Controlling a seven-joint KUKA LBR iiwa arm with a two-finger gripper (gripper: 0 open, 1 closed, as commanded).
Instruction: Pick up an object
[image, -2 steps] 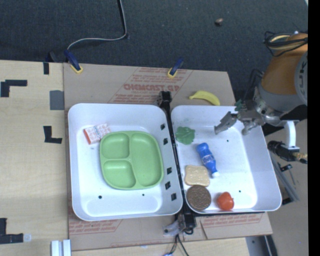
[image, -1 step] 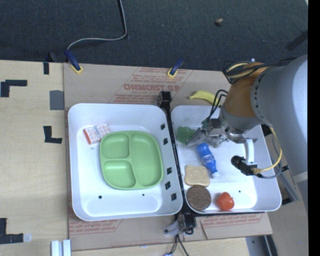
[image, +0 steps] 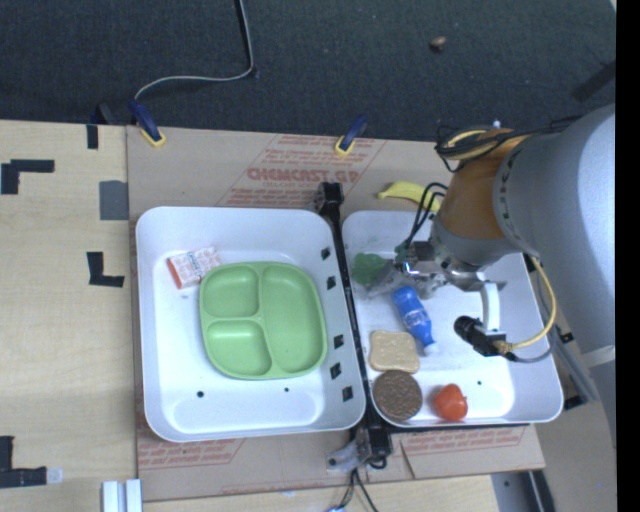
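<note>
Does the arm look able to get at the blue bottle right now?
Probably yes. The tool is right above the blue bottle in the right bin, with nothing lying over the bottle.

Arm (image: 560, 200) cut off at right edge. Arm hides right bin's (image: 520, 400) upper part. Packet (image: 192, 265) print too small to read.

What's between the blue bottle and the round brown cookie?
In the camera view, the tan slice of bread lies between the blue bottle and the round brown cookie.
</note>
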